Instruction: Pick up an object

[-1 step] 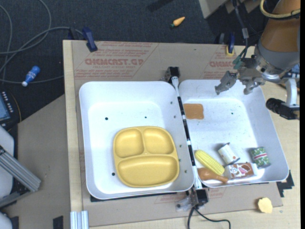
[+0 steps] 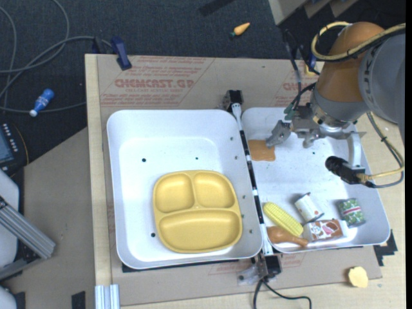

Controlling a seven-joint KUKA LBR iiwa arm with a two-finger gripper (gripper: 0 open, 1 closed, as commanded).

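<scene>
Hand (image 2: pixel 281 134) hangs just above-right of the flat brown piece (image 2: pixel 261 150) (finger spread? can't tell), nothing visibly held.

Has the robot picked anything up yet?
Not yet, it seems. The gripper hangs over the right bin, beside a flat brown piece, with nothing visibly between its fingers. The corn, the white can and the green packet lie untouched. The grabbing and lifting are left.

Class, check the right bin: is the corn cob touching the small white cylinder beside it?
Apart. The camera view shows a strip of white bin floor between the corn cob and the white cylinder.
</scene>
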